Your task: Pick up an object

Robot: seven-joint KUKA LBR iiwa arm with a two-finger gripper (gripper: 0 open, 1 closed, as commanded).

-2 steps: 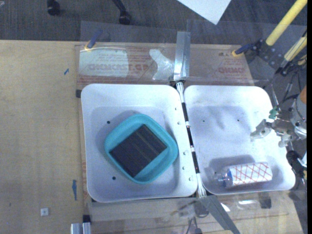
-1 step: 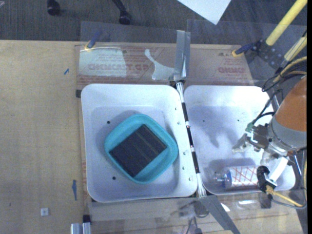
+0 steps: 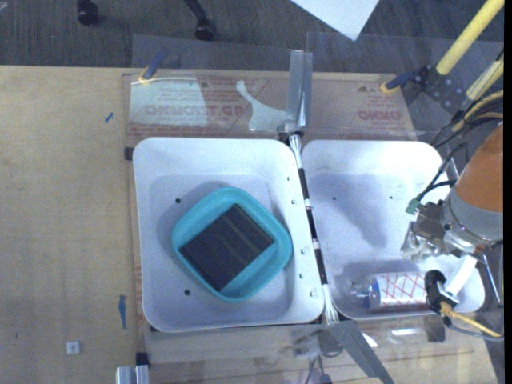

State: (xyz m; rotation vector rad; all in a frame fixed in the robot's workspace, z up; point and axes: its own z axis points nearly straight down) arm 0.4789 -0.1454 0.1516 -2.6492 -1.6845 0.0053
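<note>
Currently jaws [image 3: 428, 250] unreadable, near the clear red-checked plastic bottle [image 3: 390, 289] at right white bin's [image 3: 360, 174] five o'clock. Risk: bottle rolls against the bin wall, slips the grasp.

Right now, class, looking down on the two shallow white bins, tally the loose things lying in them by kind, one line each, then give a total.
Turquoise square plastic dish with a dark ribbed panel inside, left bin: 1
Clear plastic bottle with a red-and-white checked label, lying on its side, right bin: 1
Total: 2
</note>
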